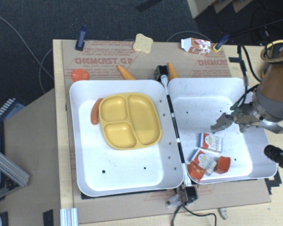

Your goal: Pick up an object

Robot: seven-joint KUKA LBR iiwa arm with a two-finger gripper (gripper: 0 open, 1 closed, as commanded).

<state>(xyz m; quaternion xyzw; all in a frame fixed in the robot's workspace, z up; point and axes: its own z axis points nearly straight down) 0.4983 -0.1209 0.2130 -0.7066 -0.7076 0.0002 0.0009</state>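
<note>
A small carton lies flat in the right bin, near its front, with a second carton and a red piece just beyond. The gripper hovers just above and apart from it; jaw state cannot be determined. Nothing is lifted: descent, grasp and raise all remain, by my assessment.

The hand hangs over the right bin, just above a small carton. Two more cartons and a red piece lie near the bin's front edge. In the left bin sits a yellow tray with a sausage beside it.
</note>
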